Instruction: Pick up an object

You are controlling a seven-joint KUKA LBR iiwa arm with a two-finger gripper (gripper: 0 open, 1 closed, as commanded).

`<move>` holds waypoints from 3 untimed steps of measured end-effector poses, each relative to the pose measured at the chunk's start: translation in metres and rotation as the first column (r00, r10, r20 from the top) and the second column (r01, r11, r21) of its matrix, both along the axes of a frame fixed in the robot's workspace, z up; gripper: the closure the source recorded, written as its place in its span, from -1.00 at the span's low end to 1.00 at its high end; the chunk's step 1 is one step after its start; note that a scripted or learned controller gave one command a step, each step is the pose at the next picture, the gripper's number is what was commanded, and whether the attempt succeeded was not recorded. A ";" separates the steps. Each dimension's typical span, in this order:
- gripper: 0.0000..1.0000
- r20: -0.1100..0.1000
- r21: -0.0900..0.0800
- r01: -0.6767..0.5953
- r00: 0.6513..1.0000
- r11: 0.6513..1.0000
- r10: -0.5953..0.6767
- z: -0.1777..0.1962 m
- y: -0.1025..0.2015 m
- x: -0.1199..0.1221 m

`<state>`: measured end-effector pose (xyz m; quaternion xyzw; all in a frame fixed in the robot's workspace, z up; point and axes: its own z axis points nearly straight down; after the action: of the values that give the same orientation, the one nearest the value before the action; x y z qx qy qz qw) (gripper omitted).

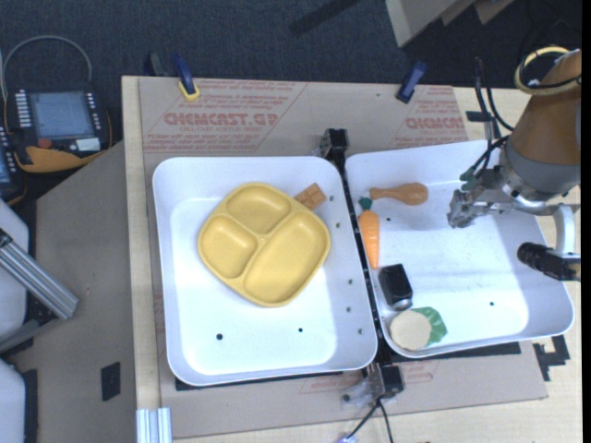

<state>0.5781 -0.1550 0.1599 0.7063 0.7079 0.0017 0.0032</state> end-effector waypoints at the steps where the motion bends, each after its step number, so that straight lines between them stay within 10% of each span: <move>1: 1.00 0.001 0.000 0.001 1.000 1.000 -0.001 0.058 0.007 -0.004; 3: 1.00 -0.008 0.004 -0.004 1.000 1.000 0.004 0.121 0.055 -0.008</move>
<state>0.5699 -0.1002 0.2813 0.7050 0.7092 0.0005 -0.0009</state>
